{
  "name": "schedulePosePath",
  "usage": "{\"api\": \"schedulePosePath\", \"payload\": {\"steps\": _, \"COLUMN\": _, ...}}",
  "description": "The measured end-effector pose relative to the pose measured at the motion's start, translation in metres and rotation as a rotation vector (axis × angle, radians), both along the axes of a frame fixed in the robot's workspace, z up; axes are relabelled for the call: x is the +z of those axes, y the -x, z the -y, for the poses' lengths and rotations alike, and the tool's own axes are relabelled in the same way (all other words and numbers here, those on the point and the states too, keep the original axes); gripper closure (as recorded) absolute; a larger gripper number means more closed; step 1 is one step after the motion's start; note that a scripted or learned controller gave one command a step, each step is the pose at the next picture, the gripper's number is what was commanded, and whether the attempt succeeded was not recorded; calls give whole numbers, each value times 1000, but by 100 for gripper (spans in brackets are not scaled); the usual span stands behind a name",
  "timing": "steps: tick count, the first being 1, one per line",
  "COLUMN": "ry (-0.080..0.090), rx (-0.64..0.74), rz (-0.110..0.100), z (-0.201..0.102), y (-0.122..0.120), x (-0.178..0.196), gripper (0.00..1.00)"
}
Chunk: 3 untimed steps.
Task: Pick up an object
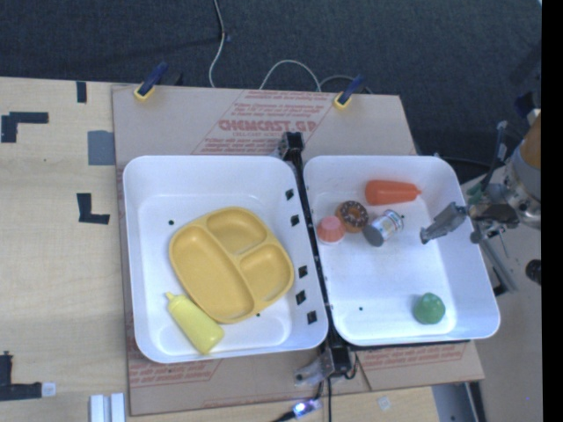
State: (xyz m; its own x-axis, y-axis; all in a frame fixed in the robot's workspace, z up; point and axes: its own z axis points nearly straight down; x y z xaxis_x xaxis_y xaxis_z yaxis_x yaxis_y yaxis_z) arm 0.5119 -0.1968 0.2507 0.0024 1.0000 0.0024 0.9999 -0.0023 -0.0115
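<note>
Can (pixel 384 227) lies mid right bin (pixel 457 323), near the gripper (pixel 442 222) at the bin's right rim. Gripper state: cannot tell. Approach step; next, descend over the can.

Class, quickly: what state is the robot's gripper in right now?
Gripper: cannot be told; it sits over the right bin, with nothing seen between its fingers.

One fixed camera, above the bench, angled downward, moderately near, left bin (pixel 141 236) and right bin (pixel 457 262) both framed
</note>
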Motion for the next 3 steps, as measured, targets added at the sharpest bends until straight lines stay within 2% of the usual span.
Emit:
{"api": "schedulePosePath", "payload": {"steps": 1, "ry": 3, "rx": 3, "rz": 10, "z": 0, "y": -2, "x": 5, "gripper": 0}}
{"api": "schedulePosePath", "payload": {"steps": 2, "ry": 1, "rx": 4, "rz": 5, "z": -4, "y": -10, "x": -53, "gripper": 0}}
{"api": "schedulePosePath", "payload": {"steps": 3, "ry": 2, "rx": 3, "rz": 5, "z": 4, "y": -12, "x": -104, "gripper": 0}}
